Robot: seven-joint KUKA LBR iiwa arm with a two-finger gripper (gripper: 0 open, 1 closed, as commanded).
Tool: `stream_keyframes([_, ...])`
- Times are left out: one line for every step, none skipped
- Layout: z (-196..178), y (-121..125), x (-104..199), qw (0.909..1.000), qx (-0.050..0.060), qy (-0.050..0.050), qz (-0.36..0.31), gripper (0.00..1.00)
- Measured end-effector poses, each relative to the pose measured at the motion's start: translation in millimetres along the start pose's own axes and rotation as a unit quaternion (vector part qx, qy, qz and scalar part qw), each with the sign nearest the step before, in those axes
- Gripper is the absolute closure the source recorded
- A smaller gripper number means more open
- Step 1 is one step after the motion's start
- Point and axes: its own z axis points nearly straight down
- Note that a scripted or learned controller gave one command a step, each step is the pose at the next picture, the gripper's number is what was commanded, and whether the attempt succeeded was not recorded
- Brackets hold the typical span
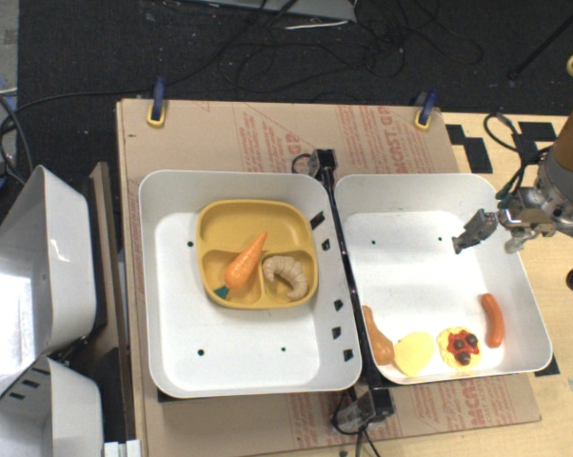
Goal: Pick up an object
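Over on the left, my feed shows the left bin (172, 350) holding a yellow divided plate (215, 222). A toy carrot (245, 261) lies slantwise in one compartment and a pale shrimp (287, 274) curls in the compartment beside it, the two close together but apart.

Moving right past the seam between the bins, the right bin (410, 255) keeps its toys along the near wall: a drumstick (377, 336) at the near-left corner, then a pale yellow round piece (414, 352) just beside it, a small tart with red berries (459, 345), and a sausage (494, 319) standing a little apart toward the right wall.

Farther right and farther back, the gripper (491, 228) hangs over the far-right part of that bin with nothing between its fingers; from this angle I cannot tell how wide they stand.

I judge the sausage the likeliest pick, since it sits nearest the gripper with bare floor on both long sides. It looks like light, stiff, smooth plastic, so it may roll or squirt out of a pinch. I would close across its narrow middle, fingers straddling the long axis.
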Motion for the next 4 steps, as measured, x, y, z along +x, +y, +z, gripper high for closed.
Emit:
stream_keyframes([-7.0, 2.5, 0.6, 1.0, -0.006, -0.002, -0.002, 0.0])
stream_keyframes([36.5, 1.5, 3.8, 1.0, -0.004, -0.001, -0.001, 0.0])
stream_keyframes([99.4, 6.1, 7.0, 1.0, -0.004, 0.0, -0.001, 0.0])
stream_keyframes([150.8, 6.0, 7.6, 1.0, -0.004, -0.001, -0.001, 0.0])
